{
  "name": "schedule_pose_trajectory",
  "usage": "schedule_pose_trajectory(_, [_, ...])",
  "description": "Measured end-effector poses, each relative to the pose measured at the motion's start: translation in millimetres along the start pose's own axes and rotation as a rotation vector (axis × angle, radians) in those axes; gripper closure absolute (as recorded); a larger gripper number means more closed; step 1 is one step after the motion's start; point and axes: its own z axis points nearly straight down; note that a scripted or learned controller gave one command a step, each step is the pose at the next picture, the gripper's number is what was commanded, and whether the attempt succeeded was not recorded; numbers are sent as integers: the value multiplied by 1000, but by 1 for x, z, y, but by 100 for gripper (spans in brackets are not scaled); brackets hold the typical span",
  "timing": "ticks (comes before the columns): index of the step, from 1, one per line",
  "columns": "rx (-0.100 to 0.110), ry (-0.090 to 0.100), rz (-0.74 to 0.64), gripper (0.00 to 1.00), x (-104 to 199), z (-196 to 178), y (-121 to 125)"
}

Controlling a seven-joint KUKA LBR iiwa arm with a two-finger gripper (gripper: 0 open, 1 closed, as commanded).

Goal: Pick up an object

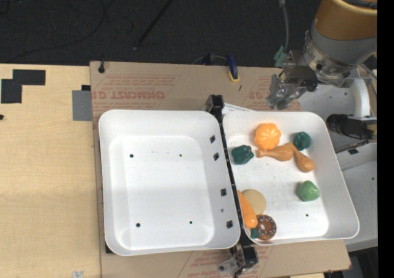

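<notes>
Camera view: the things to pick from all lie in the right bin [342, 209], and none is in the gripper's grasp. Toward the back sits a round orange toy [267, 136], ribbed like a small pumpkin. Just in front of it lie two tan pieces end to end, a left tan piece [276, 152] touching the orange toy and a right tan piece [303, 161] angled toward the front. There are three green toys. A dark green toy [241, 154] lies near the divider. A teal toy [301, 140] sits near the back right, just beside the right tan piece. A brighter green toy [308, 191] lies alone toward the front right. At the front left corner three things crowd together: an orange carrot-shaped toy [247, 211] along the divider, a pale beige disc [255, 199] partly under it, and a round brown toy [266, 227] against the front rim. That makes nine things in this bin.

The left bin [111, 178] sits beside it, rims touching. Both bins rest on a cardboard sheet [154, 89].

The gripper [282, 93] hangs over the cardboard just behind the right bin's back rim, well apart from every toy. Whether it is open or closed cannot be told.
</notes>
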Motion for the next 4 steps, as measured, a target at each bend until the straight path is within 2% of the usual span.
schedule_pose_trajectory(1, [2,1,3,100,16,-17,31])
schedule_pose_trajectory(2, [3,0,0,100,21,-34,48])
schedule_pose_trajectory(3, [3,0,1,100,27,-55,59])
schedule_pose_trajectory(4, [4,0,2,100,30,-72,58])
